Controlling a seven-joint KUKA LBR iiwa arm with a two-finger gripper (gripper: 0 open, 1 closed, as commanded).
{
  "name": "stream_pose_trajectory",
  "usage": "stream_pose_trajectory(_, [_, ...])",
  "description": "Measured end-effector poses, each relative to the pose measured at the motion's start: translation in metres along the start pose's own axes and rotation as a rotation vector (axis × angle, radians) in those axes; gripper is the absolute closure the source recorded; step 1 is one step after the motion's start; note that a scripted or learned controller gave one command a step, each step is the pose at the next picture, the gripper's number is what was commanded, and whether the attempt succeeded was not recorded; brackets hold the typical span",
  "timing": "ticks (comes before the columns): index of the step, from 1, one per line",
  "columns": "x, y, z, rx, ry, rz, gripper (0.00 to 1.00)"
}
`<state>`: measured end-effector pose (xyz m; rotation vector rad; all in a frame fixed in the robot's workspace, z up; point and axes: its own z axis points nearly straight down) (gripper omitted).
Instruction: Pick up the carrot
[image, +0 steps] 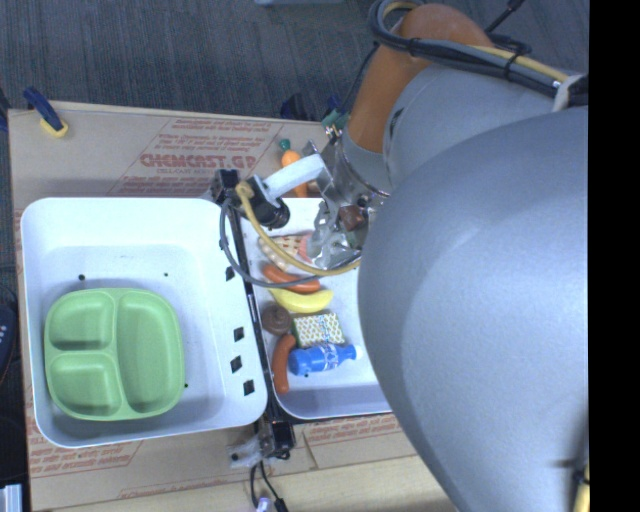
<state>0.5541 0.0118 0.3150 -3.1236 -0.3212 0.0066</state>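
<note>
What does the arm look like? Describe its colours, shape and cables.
The arm is a bulky, rounded, smooth grey body with an orange band above the wrist. Yellowish and black cables run along its top. The gripper end is metallic, with a white part and a yellowish hose.

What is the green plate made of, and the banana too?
The green divided plate looks like matte plastic: even colour, soft moulded ridges. The banana seems to be toy plastic, smooth and evenly yellow, though the view leaves that open.
</note>
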Motion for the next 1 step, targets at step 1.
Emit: stream_pose_trajectory(1, [-0.0506, -0.1040, 0.0691, 0.000, -0.003, -0.040, 1.00])
